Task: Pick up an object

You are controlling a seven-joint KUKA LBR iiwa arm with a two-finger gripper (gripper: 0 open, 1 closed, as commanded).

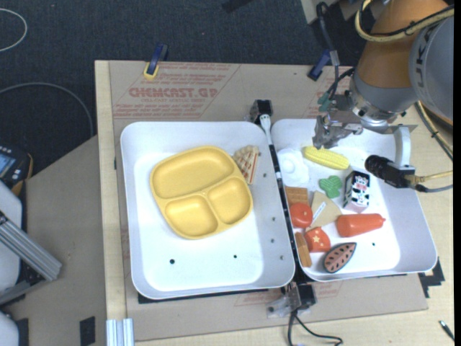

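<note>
Gripper (328,137) sits low over the far end of the right bin (414,225), tips right at the yellow corn cob (325,157). Fingers are dark against wrist clutter, so can't tell if wide or narrow; nothing seen between them. Arm (392,45) cut off at top right, orange band bulging over the wrist.

W/ the corn cob as landmark: white round piece (292,166) just left of it, green bit (331,186) just below, black-and-white carton (357,190) below-right. Further down from the corn: orange carrot-like piece (359,223), red tomato (300,213), red strawberry-ish thing (317,239), brown oval (339,257), too small to name for sure. Tan slabs along the divider partly overlap.

Well left of the corn, in the left bin (144,265): yellow divided plate (200,191), waffle-patterned wedge (247,163) touching its rim, half tucked behind.
</note>
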